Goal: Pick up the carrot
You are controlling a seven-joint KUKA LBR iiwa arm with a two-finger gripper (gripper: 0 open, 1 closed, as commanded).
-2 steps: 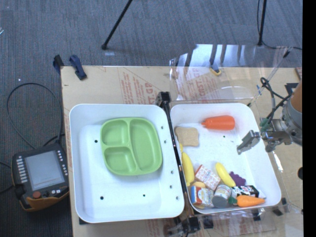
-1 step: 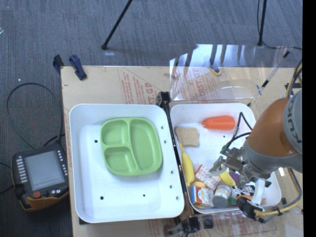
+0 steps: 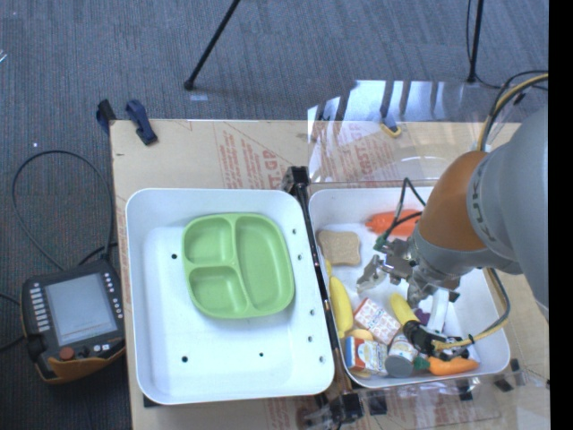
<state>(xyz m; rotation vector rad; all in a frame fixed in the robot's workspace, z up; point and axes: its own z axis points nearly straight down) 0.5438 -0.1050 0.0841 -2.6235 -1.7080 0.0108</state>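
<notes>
Camera view: your tool [image 3: 387, 271] hangs over the right bin [image 3: 497, 330], grip state unreadable. Carrot [image 3: 394, 222] lies at the bin's 12 o'clock, partly under the arm. Approach step; next, shift toward 12, then descend.

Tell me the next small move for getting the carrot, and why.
Probably shift the gripper toward the far side of the right bin and lower it. The carrot lies there beside the bread slice, partly under the arm's orange band, and the gripper hangs nearer the bin's middle, with nothing visibly between its fingers.
</notes>
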